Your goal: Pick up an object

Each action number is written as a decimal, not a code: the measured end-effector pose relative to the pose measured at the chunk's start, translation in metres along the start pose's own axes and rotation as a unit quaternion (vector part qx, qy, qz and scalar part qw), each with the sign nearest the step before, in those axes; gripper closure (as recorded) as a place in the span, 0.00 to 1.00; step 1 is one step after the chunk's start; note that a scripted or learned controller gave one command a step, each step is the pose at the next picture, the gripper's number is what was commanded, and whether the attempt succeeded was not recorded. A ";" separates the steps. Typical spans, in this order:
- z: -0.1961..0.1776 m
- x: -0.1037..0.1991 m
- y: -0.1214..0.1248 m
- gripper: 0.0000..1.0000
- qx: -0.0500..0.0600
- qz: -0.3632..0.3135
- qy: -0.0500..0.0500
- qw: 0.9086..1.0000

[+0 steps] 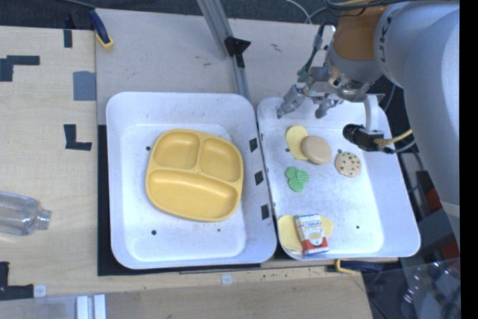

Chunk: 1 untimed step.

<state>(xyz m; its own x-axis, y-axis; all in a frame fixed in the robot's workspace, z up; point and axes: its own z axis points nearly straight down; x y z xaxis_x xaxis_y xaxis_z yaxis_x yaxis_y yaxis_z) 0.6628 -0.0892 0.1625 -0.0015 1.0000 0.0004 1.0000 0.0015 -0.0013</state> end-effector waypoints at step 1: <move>-0.028 0.029 -0.055 0.00 0.000 -0.001 0.000 1.000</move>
<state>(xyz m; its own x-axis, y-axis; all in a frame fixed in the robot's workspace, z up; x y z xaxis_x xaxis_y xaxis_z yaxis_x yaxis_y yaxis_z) 0.6075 -0.0607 0.1901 -0.0026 1.0000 0.0008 1.0000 0.0026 -0.0023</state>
